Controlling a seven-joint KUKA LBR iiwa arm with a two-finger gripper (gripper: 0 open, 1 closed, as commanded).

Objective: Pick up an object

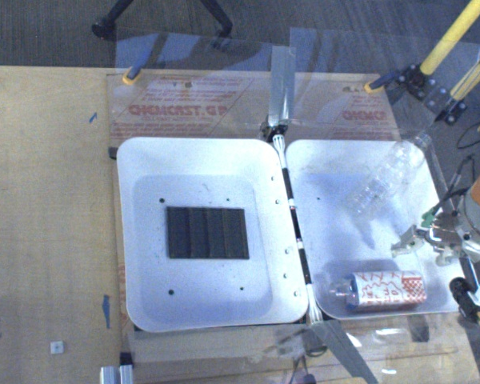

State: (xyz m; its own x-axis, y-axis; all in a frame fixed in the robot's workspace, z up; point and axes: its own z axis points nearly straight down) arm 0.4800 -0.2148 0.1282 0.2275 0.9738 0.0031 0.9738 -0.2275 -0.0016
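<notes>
A red and white can [386, 288] lies on its side near the front edge of the right bin [328, 182]. A clear plastic bottle [386, 176] lies slanted in that bin's far right part, its cap toward the back corner. A flat black ridged slab [207, 232] rests in the middle of the left bin [144, 174]. My gripper [426, 240] hangs over the right bin's right side, just above and to the right of the can and in front of the bottle. Nothing is visibly held in it.
The two bins meet at a narrow seam [292, 214] with a metal strut behind it. A clear sheet covers the bench at the back. Yellow poles and black clamps [432, 86] stand at the far right. Bare wooden bench [48, 214] lies to the left.
</notes>
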